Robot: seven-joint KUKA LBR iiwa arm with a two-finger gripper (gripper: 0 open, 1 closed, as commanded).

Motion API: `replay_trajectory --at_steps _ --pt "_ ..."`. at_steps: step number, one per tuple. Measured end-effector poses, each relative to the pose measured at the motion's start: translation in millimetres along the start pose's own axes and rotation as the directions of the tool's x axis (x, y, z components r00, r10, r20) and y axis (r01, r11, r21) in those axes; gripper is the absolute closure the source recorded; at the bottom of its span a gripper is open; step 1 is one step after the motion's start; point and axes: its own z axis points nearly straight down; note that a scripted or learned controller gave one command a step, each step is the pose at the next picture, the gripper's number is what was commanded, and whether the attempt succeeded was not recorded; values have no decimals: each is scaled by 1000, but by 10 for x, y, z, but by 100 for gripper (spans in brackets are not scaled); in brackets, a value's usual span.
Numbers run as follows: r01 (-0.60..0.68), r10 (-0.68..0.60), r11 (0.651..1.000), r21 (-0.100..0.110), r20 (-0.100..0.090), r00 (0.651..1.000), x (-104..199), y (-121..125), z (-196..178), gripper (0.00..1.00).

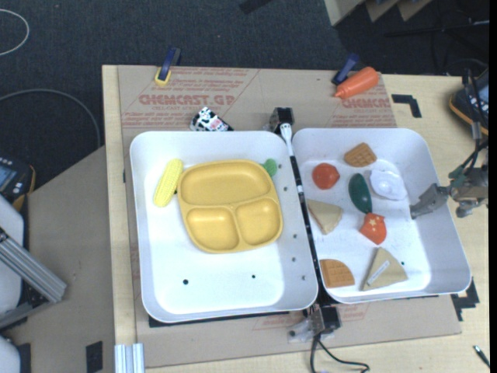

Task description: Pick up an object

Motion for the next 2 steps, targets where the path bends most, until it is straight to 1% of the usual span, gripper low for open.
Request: replay_trajectory --at_steps 1,2 --pt "4 -4 1000 -12 4 1000 3 27 -61 0" --pt "4 -4 1000 -6 0 1000 13 34 365 0"
